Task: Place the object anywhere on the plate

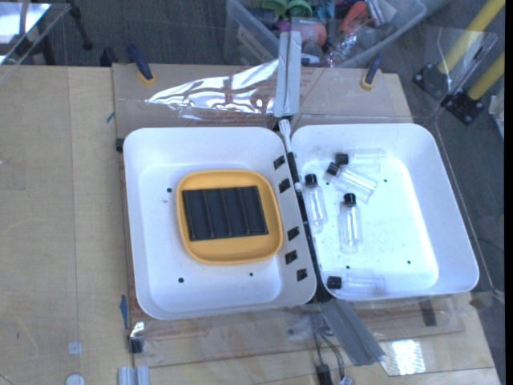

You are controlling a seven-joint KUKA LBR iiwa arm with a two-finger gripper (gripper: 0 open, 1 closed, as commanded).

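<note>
2 white bins side by side; plate left, vials right.
Left shallow white plastic bin [152, 239] holds a rounded yellow plate with a dark ribbed centre [228, 215], bare floor all round it. Right shallow white plastic bin [433, 207] holds 5 clear glass vials with black caps [349, 221], clustered towards the left wall, 1 near the front edge; right half open. Gripper state: cannot tell. Clear tub of coloured toys [321, 6] behind.

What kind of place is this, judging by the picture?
Probably a robot test bench in a lab: two white bins taped side by side, small clear vials in one, and a crate of toys behind.
</note>
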